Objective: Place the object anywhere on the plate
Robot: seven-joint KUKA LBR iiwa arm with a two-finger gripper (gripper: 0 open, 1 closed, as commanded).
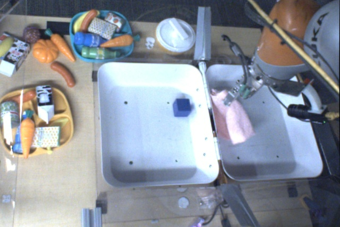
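Note:
A small blue cube [182,107] lies alone near the middle of the left bin [133,167]. A pink plate [234,120] rests in the right bin [287,162], against that bin's left wall, and looks tilted. My gripper [234,95] hangs over the plate's upper edge, far to the right of the cube. Nothing shows in its grasp. The grey arm with its orange band [289,13] reaches in from the upper right.
A white lidded bowl [175,34] stands behind the bins. Left of the bins are a blue bowl of toy food [102,35], a yellow tray of toy food [34,120] and loose toy vegetables [53,53]. A metal divider post [202,34] rises between the bins.

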